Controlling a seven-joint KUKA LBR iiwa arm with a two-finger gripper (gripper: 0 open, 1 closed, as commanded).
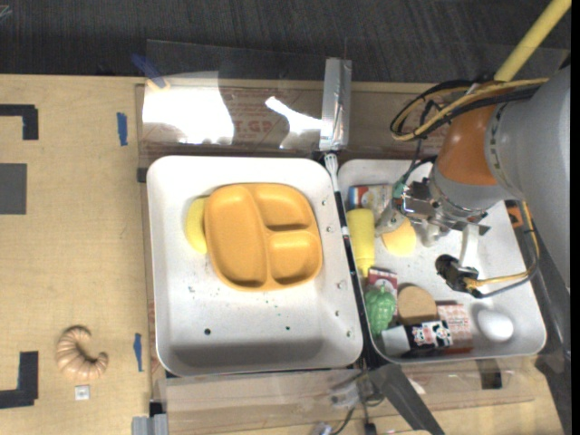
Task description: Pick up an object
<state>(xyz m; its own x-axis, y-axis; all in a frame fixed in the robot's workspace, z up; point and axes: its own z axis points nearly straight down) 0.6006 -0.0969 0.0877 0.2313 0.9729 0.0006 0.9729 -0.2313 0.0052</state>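
We see gripper (419,227) low in right white bin (526,329), small round yellow ball (399,238) right beside it; can't tell jaw state.

Right bin (535,333): centre bare; yellow bottle (362,239) lines its left edge, green toy (380,308) and dark bottle (426,335) crowd the near-left corner

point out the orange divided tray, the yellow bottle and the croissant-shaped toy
orange divided plastic tray (263,236), camera view, central ridge between compartments
yellow plastic bottle (362,238), camera view, middle of its body
tan croissant-shaped toy (80,352), camera view, its curved middle
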